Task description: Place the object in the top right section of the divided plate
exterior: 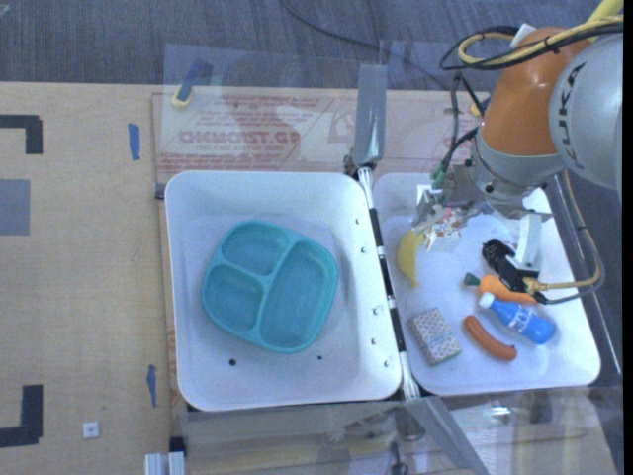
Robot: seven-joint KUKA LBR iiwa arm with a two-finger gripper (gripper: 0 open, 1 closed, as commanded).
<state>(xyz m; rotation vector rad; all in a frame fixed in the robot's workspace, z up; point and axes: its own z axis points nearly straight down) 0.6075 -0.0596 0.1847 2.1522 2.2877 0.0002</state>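
We see the gripper (440,223) low in the right bin (574,359), at the upper end of the banana (406,256). We cannot tell from this view whether the claw is wide, narrow or holding something, because the wrist covers it from above.

The task does not name the object. We judge it is the banana, since it is the thing closest to the claw. It lies on the bin floor by the wall between the two bins, apart from the patterned block (433,334), the sausage (490,337), the blue bottle (519,320) and the carrot (501,287).

The divided plate (297,290) sits in the left bin (198,216), turned a little, with nothing in its sections.

To do this step well, we think the claw should close across the thick middle of the banana, not at its thin tip, where the curved fruit may slip or swing. The lift must be high enough to pass the wall between the bins. Because the plate is turned, we should choose the section from its dividers and release low over it.
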